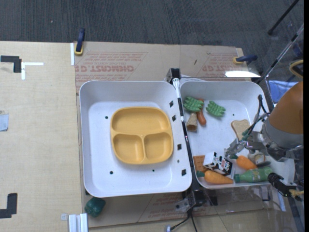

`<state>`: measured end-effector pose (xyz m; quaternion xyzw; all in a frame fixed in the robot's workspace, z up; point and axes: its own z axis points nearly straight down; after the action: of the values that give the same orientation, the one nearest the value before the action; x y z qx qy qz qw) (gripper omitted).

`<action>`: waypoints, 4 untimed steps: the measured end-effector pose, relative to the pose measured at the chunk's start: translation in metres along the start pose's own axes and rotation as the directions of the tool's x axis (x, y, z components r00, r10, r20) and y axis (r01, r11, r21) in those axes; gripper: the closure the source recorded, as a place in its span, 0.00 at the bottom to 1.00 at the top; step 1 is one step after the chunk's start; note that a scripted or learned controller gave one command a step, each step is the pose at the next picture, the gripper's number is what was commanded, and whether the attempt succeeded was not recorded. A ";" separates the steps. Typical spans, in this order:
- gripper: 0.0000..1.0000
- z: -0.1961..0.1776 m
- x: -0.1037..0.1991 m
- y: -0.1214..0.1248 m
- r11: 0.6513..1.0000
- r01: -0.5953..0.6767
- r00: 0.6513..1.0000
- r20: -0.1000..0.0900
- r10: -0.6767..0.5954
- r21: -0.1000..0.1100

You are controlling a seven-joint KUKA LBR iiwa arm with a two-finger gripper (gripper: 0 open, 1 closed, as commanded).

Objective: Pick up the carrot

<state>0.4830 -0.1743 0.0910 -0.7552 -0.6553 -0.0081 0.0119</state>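
The carrot (217,178), orange and tapered, lies flat along the front wall of the right bin (219,92), beside a black-and-white cow toy (219,164). A second, smaller orange piece (245,162) lies a little to its right. My gripper (240,148) hangs low over the right bin's front right area, just above that smaller orange piece and up and to the right of the carrot. Nothing visibly sits in the gripper.
The right bin also holds two green pea pods (193,103) (216,109), a sausage (201,118), a bread slice (240,127) and a green bottle (253,176). In the left bin (91,144) rests a yellow divided plate (141,134). A green toy (95,206) lies outside, by the bench's front.
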 end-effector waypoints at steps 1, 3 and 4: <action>1.00 -0.009 -0.004 0.002 1.000 0.004 1.000 0.013 -0.004 -0.008; 0.00 -0.003 -0.010 0.007 0.985 -0.170 0.985 -0.031 0.170 0.009; 0.00 -0.004 -0.011 -0.001 0.996 0.088 0.996 -0.011 -0.088 0.013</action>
<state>0.4809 -0.1848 0.0946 -0.7254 -0.6880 -0.0080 0.0198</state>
